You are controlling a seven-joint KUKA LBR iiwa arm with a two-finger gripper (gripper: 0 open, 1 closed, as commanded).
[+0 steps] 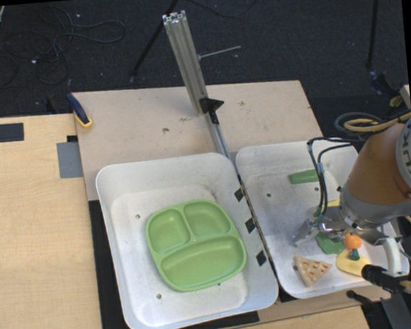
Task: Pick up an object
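Two white bins sit side by side: left bin (115,205) holds a green divided plate (196,244). Arm (380,176) overhangs right bin (272,182); gripper (314,230), aperture indeterminate, above pizza-slice toy (312,268).

KUKA arm (390,171) with a wide orange band above the wrist, grey rounded casing on either side of it, black cable looping over the orange section, small metallic gripper (309,231) of bare silvery parts at the tip
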